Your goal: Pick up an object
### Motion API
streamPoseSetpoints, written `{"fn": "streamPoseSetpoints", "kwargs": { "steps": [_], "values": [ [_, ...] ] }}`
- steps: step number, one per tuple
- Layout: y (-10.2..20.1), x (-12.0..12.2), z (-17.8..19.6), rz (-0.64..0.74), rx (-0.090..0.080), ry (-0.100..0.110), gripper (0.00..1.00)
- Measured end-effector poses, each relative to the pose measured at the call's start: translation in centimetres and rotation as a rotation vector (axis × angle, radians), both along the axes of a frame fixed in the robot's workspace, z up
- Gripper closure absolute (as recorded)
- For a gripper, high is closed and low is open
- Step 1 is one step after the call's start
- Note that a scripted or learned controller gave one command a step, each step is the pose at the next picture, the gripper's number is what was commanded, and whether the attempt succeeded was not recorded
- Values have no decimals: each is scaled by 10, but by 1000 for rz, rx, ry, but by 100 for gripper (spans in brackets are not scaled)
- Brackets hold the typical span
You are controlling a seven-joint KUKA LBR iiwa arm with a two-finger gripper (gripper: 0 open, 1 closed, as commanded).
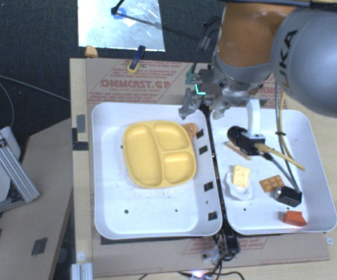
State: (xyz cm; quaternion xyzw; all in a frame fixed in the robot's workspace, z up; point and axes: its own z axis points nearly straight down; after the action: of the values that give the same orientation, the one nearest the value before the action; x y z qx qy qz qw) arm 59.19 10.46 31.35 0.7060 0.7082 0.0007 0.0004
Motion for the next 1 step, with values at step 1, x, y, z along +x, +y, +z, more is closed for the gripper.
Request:
{"fn": "streamPoseSetpoints", "kwargs": {
  "steps": [1],
  "values": [
    [46,-44,89,5,2,-4,0]
  ]
}}
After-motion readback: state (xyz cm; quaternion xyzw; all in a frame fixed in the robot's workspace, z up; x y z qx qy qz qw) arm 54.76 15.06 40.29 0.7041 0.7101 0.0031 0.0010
